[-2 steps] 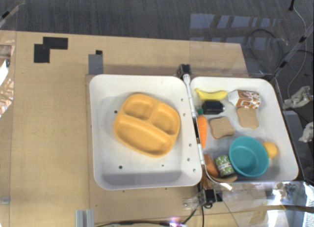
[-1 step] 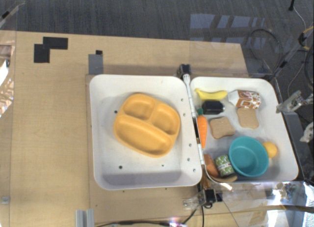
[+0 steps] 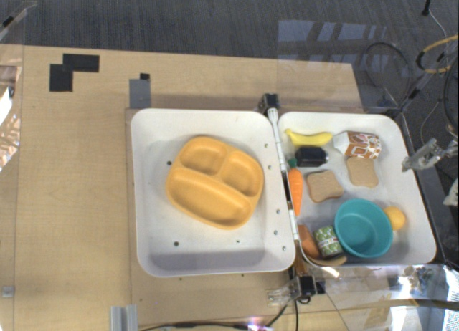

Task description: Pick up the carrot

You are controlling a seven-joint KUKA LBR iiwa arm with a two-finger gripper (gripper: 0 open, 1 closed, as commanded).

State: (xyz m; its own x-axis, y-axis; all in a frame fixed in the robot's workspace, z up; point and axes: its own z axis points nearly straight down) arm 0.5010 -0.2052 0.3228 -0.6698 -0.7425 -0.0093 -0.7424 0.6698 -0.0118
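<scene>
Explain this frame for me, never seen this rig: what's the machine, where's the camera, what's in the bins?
One fixed camera looks down at a slant on a bench with two shallow white bins. The left bin holds a yellow divided plate. The right bin holds the carrot by its left wall, plus a banana, a black object, bread slices, a teal bowl and other toy foods. The metal piece at the right edge looks like part of the arm's gripper. Nothing is held.

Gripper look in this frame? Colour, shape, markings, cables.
Little to go on. The gripper reads as a small, angular, pale silver-grey metal piece beside the right bin rim. It is too small to make out any markings, and I cannot tell whether any cable belongs to it.
</scene>
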